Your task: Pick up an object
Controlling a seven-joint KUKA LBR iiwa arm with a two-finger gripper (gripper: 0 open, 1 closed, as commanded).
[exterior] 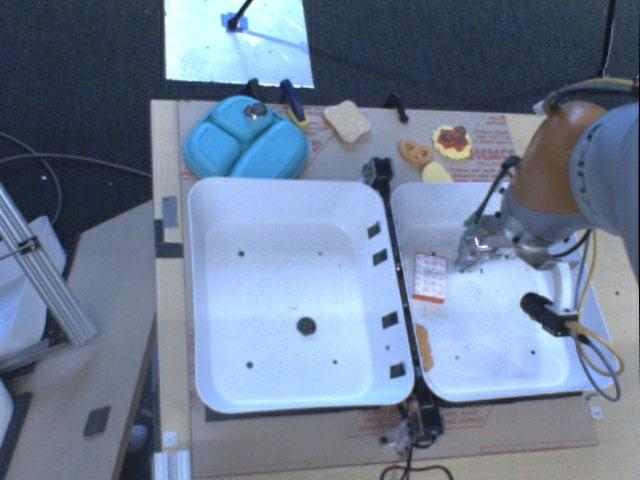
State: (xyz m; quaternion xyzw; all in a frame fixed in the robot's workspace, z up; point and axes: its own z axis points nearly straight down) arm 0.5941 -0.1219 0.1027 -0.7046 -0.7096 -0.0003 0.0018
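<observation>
A small red and white packet [430,277] lies flat in the right bin [500,368], near its left wall. An orange-brown stick-shaped item [424,347] rests against that same wall, closer to the front. A small dark round object [306,325] sits on the floor of the left bin [250,268]. My gripper [474,252] hangs low over the right bin, a short way to the right of the packet and slightly behind it. Nothing shows in its grasp.
Behind the bins on the bench lie a blue compartment plate [245,140], a toast slice [347,121], a pretzel [415,152], a small pizza toy [452,141] and a yellow piece [436,173]. A black divider [393,268] runs between the bins. The arm's grey and orange body [570,168] covers the right bin's far right corner.
</observation>
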